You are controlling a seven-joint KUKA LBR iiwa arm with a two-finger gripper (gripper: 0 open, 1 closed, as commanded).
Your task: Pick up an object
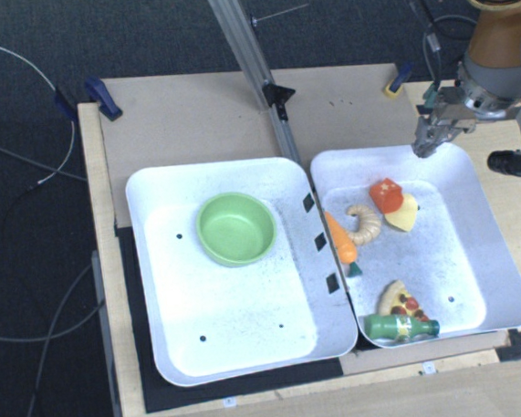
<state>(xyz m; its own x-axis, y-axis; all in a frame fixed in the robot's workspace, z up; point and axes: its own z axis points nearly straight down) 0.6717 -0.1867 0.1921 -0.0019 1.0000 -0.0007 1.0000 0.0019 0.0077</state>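
Two bins sit side by side on the bench point(188, 118). A bowl point(236, 228) lies in the left bin point(173, 349), toward its back. In the right bin point(485, 255), a carrot point(340, 237) lies by the left wall, a shrimp point(365, 223), tomato point(387, 194) and lemon wedge point(404, 215) cluster behind the middle, and a pizza slice point(399, 300) and bottle point(399, 327) lie at the front.

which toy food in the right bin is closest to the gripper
The red tomato-like piece, at the top of the right bin. It lies just below and left of the gripper; carrot, pizza slice and green bottle sit farther down.
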